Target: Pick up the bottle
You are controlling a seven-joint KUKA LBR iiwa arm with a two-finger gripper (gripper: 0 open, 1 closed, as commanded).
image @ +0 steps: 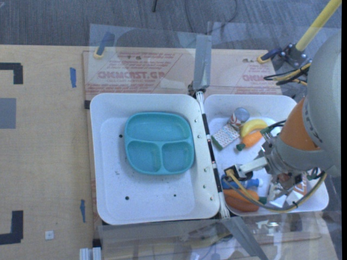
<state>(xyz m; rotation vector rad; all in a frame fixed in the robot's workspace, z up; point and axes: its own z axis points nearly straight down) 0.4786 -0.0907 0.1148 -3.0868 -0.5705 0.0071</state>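
The grey arm (320,118), with its orange band (301,129), is reaching in from the right and hanging over the right bin (217,104). Its end effector (279,186) is sitting low among the clutter near the bin's front corner, and I cannot tell how it is set or whether anything is caught in it; cables and the wrist are covering that spot.

In the right bin, a yellow banana (254,126) is lying near the back, with a carrot-like orange piece (250,140) just in front of it and a small checkered packet (225,137) beside them. A round greyish object (241,114) is resting behind the banana. Toward the front, an orange bowl-shaped thing (241,200) is lying with a blue item (250,183) just above it. I cannot pick out the bottle for certain in this pile.

In the left bin (103,161), a teal divided plate (160,143) is sitting flat, three compartments facing up, well apart from everything else. Both bins are resting side by side on the tan counter (43,145).
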